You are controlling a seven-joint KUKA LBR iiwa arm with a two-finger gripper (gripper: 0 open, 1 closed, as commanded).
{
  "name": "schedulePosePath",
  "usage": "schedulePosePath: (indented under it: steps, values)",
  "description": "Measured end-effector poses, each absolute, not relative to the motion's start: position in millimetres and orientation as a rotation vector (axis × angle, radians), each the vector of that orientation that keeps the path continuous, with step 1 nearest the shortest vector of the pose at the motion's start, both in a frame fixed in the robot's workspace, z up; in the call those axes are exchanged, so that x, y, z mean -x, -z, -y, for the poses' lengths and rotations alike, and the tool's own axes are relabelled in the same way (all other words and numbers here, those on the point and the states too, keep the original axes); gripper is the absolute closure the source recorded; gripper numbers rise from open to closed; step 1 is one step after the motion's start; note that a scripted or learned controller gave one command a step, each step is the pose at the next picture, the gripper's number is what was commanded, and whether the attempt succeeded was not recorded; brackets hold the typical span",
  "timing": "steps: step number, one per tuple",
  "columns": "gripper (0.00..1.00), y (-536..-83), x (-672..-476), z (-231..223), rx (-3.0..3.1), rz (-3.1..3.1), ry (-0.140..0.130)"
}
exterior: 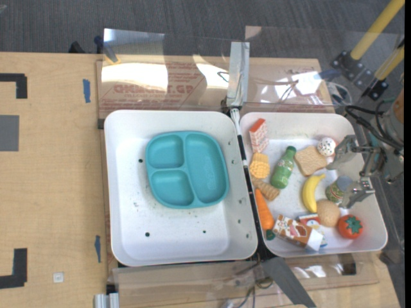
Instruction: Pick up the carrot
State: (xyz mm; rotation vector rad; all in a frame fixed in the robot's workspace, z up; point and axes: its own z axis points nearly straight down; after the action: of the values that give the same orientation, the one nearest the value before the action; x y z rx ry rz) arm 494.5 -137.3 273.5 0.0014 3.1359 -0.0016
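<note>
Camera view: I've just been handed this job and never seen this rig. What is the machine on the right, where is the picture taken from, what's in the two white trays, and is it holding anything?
The picture comes from one fixed camera above the bench, looking down at a slant. The metal parts at the right edge are the robot arm's gripper, hanging over the right bin; nothing can be seen between its fingers.

The left bin holds a teal divided plate. The right bin holds toy food. The carrot, the thing to pick up, lies along that bin's left wall, toward the front. Near it are a corn cob, a green bottle, a slice of bread, a banana, a tomato and a small carton.

The gripper is on the far side of the bin from the carrot.
</note>
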Motion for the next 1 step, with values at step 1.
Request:
schedulePosePath:
  steps: [1]
  values:
    - [0.00, -109.4, -486.6, 125.8, 0.368, -3.117, 0.000]
